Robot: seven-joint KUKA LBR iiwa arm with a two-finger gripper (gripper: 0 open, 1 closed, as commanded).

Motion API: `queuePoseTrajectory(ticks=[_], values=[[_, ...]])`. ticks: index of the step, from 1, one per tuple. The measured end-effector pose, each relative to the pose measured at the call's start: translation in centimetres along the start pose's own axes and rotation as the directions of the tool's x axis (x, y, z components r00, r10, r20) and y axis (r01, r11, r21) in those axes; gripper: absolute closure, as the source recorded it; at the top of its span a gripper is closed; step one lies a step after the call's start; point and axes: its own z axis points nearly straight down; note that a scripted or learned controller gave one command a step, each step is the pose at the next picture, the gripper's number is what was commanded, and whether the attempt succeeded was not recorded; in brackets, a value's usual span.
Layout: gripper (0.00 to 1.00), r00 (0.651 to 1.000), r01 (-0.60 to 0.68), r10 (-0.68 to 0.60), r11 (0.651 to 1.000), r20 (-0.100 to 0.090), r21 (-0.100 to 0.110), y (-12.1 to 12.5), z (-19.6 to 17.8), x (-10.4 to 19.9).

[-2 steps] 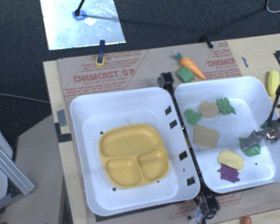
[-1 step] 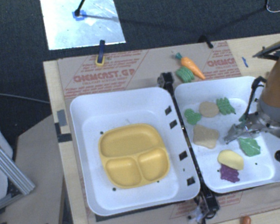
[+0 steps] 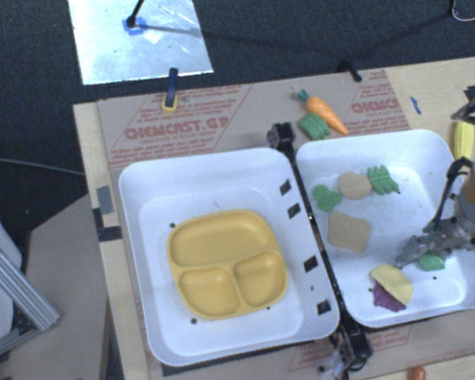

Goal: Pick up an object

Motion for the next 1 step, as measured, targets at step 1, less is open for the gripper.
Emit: queuePoseTrajectory(ticks=[1], values=[[1.0,1.0,0.005,-0.005,1.0,0.003,-0.013,0.6,-1.39,0.08]])
